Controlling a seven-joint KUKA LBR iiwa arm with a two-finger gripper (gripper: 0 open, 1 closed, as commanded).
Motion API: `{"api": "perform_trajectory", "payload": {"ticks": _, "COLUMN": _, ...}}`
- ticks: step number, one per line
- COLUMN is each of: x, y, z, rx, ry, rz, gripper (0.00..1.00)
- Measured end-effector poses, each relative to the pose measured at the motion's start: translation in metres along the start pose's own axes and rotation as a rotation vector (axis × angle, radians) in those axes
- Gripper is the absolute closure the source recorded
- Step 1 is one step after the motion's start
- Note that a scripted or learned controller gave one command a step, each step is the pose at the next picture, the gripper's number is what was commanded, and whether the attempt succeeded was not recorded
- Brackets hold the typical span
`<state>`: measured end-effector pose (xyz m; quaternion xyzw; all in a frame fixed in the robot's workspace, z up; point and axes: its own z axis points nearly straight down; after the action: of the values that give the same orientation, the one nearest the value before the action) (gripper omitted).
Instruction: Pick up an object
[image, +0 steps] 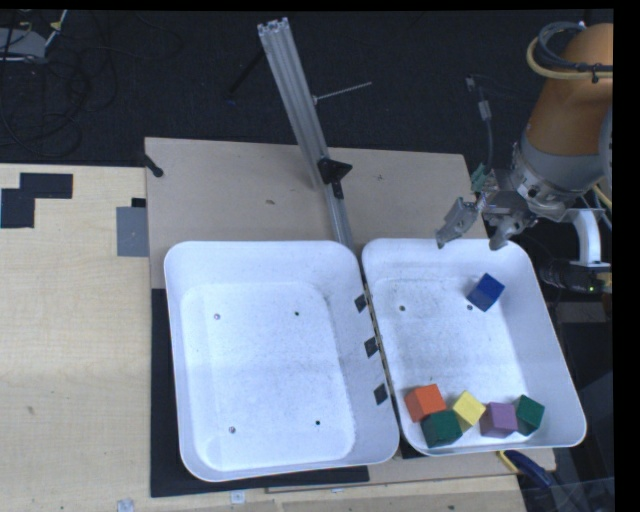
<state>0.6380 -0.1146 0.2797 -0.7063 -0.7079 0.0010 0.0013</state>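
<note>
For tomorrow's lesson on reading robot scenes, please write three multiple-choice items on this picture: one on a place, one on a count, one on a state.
1. Where is the blue cube?
A. in the left bin
B. in the right bin, apart from the other cubes
C. on the bench beside the bins

2. How many cubes lie in the right bin?
A. four
B. five
C. six

3. What is the state of the gripper?
A. open, holding nothing, above the right bin's far edge
B. shut on the blue cube
C. resting in the left bin

Answers: 1 B, it sits alone near the far right corner. 2 C, five cluster along the near edge plus the blue one. 3 A, its fingers stand apart with nothing between them.
</note>
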Motion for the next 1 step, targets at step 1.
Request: {"api": "perform_trajectory", "payload": {"ticks": 1, "x": 0.0201, "y": -0.046, "z": -0.0157, "rx": 0.0, "ry": 0.002, "rz": 0.001, "gripper": 0.0}}
